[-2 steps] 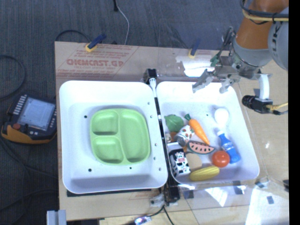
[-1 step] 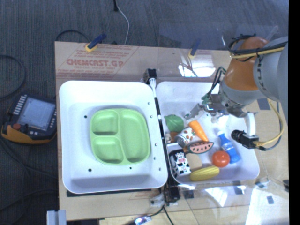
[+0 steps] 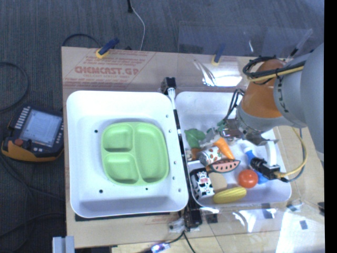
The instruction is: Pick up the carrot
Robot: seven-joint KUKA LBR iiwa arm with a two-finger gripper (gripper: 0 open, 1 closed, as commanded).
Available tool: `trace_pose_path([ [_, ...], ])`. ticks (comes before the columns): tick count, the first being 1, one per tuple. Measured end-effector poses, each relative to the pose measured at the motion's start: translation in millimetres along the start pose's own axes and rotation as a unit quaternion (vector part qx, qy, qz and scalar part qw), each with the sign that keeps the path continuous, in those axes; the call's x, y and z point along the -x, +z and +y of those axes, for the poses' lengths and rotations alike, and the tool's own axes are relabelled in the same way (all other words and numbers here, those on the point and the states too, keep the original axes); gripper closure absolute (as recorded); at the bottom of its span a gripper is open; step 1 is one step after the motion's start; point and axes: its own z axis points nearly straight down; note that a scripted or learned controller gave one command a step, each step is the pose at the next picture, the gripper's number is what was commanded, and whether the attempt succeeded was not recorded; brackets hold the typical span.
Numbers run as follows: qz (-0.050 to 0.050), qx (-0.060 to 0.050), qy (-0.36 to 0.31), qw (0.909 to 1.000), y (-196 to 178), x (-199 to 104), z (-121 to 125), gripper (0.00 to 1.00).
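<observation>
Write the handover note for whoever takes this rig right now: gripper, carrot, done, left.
Gripper: low in the right bin, its tip right at the carrot's upper end; open or shut cannot be told.
Carrot: lying in the right bin among the other toy food, watermelon slice just below it, green piece to its left. It does not look lifted.
Green plate: in the left bin, nothing on it.
Done: arm is at the carrot.
Left: grasp it and lift it out; confirm the hold.

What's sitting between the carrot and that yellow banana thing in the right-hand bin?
In the camera view, a watermelon slice lies between the carrot and the banana.
</observation>
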Motion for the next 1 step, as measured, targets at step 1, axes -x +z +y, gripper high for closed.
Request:
trace_pose_path([
  [1, 0.000, 0.003, 0.000, 1.0000, -10.8, -0.4, 1.9, 1.00],
])
